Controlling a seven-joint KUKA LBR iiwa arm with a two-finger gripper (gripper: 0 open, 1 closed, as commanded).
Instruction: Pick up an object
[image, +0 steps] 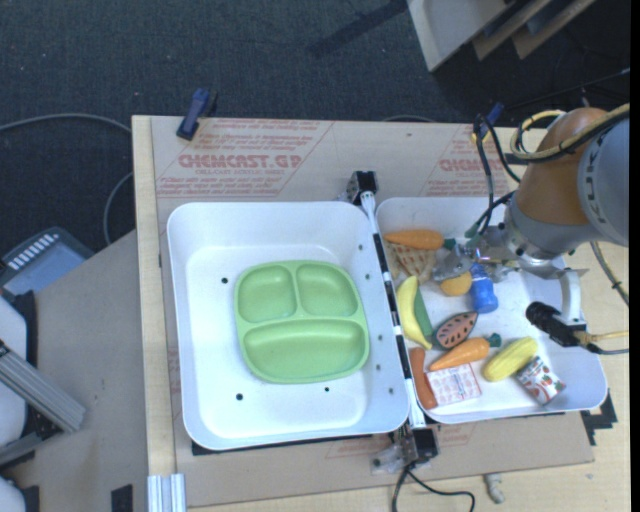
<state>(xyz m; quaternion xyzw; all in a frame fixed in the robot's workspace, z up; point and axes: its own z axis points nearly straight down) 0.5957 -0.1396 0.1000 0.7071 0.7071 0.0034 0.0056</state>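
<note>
Bench front: the pale wooden board (300, 470) carries both bins; a black clamp (415, 445) sits at its near edge, where the bins meet.
Left bin: a shallow white plastic bin (200, 400) holds a light green three-compartment plastic plate (300, 320), lying flat near its middle.
Right bin, near side: in the shallow white plastic bin (590, 385), a small red-and-white carton (453, 384) lies flat beside a red-and-white printed packet (540, 379), which rests near the front right corner.
Right bin, middle: a yellow toy corn cob (509, 358) lies just beside an orange toy carrot (460, 353); above the carrot is a brown speckled oval toy (457, 327). A yellow toy banana (407, 310) with a green strip along it lies against the left wall.
Right bin, far side: a blue plastic cylinder (484, 296) stands just beside a small yellow rounded piece (456, 284); a tan waffle-patterned piece (412, 262) lies behind the banana, and a second orange toy carrot (415, 239) lies near the far wall.
Gripper: the metal two-finger gripper (463, 262) is low over the far part of the right bin, just above the yellow piece and blue cylinder; whether the fingers are apart or together cannot be told.
Arm: the grey arm with an orange band (560, 175) reaches in from the right.
Board back: red lettering on the board, and a blue clamp (194, 113) at the far left corner.
</note>
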